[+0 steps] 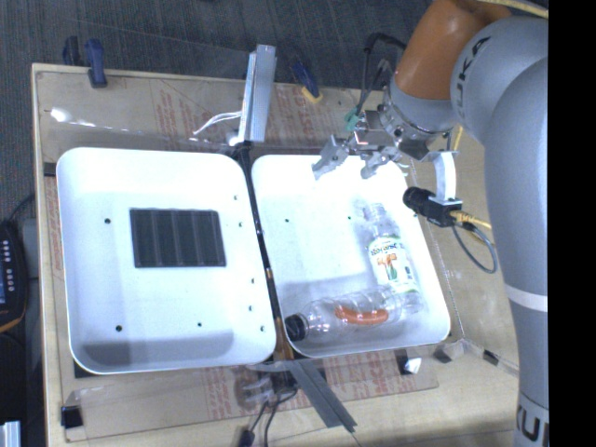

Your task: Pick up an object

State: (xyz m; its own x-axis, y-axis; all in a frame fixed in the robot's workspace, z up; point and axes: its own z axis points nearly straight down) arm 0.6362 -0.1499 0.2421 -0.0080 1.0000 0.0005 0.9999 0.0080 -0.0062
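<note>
Clear plastic bottles, one upright-labelled (390, 254) and one dark-capped (346, 316), lie untouched in the right bin (307, 212); gripper (353, 158) hovers at the bin's far edge, fingers spread, nothing held, so pick not yet begun.

I see two clear plastic bottles lying on their sides below my gripper (352, 156). The clear bottle with a white, green and orange label (388, 254) lies just beneath it, its length running away from it. The clear bottle with a black cap and orange contents (349, 314) lies farther off, crosswise.
</note>
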